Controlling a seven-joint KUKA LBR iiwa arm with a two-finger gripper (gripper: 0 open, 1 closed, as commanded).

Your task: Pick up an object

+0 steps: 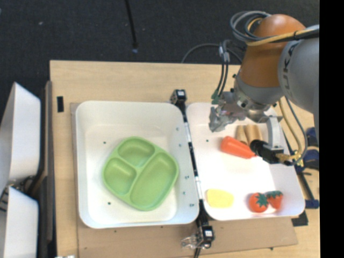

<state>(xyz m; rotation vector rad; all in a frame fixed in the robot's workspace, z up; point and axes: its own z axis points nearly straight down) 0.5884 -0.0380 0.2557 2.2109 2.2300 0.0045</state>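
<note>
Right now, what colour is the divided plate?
Light green, plain, no pattern. The plate lies in the left-hand bin, best seen in the camera view.

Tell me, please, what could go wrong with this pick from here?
1. The gripper sits left of the orange plastic carrot, above bare floor of the right white bin; descending here would likely grab nothing.
2. The carrot lies close to the tan cylindrical pieces, so a grasp there might nudge or catch both.

Tan block point(249, 133) — perhaps wooden, half hidden, under arm point(264, 63)
</note>
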